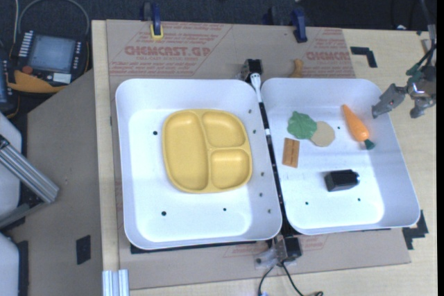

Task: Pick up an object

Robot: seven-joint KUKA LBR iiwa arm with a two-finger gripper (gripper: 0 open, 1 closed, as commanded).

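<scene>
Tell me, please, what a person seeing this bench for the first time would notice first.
The large yellow plastic plate with three compartments dominates the left white bin. In the right white bin, the bright orange toy carrot stands out, with a small black block nearer the front. The metal two-finger gripper hangs at that bin's right rim.

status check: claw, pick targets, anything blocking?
Claw at right bin's far right edge, holding nothing. Carrot nearest; green piece, tan disc, brown block, black block loose in bin. Nothing blocking the carrot.
</scene>
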